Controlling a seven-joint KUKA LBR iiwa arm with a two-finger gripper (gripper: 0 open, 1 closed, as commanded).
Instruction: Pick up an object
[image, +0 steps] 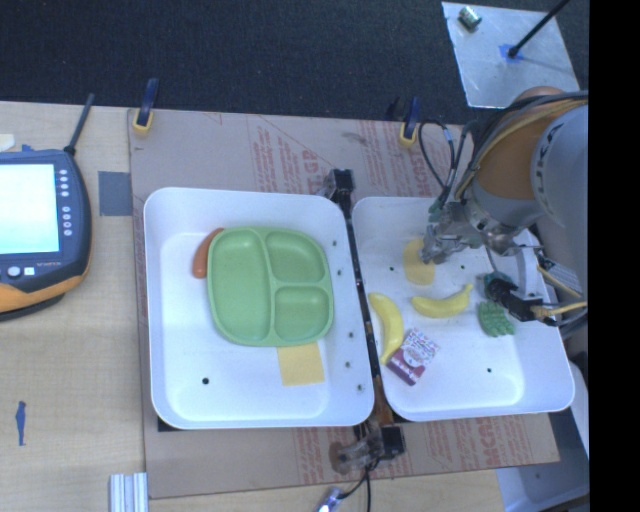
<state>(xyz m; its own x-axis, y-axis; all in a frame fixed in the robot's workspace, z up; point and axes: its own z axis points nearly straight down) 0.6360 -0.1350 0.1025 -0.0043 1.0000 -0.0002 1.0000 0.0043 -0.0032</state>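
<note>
Apparently hovering with gripper (432, 250) directly over a pale yellow block (419, 268) in the right bin (520, 385), near two bananas (441, 302); finger state impossible to tell, nothing lifted yet, grasp and raise remaining.

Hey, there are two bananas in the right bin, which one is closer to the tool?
The smaller banana, lying crosswise just below the tool. The longer banana sits further left, running along the bin's left wall beside the snack packet.
</note>
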